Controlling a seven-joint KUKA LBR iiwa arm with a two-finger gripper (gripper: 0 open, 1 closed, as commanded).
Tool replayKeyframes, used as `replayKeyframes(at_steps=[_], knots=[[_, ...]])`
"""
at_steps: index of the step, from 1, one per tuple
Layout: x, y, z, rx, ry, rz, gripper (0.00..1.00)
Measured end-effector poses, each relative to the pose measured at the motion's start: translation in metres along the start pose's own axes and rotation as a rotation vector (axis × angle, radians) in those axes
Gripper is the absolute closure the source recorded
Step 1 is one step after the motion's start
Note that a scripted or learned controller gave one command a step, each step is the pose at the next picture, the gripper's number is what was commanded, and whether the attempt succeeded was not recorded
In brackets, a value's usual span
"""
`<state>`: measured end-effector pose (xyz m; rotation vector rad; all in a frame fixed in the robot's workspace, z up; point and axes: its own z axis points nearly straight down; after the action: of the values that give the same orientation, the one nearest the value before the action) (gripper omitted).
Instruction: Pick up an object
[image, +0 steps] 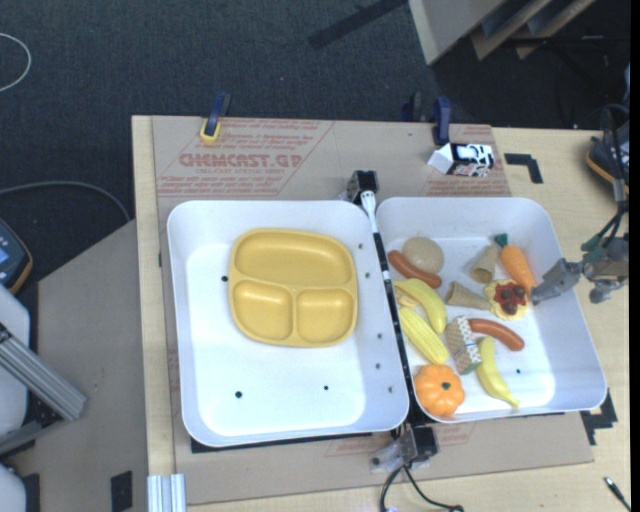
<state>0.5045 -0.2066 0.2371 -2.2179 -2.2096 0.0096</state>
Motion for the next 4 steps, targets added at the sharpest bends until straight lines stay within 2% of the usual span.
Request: replayKeyframes(at_steps=[1,2,4], knots=[[0.000,0.003,-0.006,-0.012,-0.003,-0.003,0.00],[0.000,0.001,0.058,-0.005,0.000,-0.003,0.00],[0.007,-0.006,0.156,-0.007,0.000,-0.004,0.00]])
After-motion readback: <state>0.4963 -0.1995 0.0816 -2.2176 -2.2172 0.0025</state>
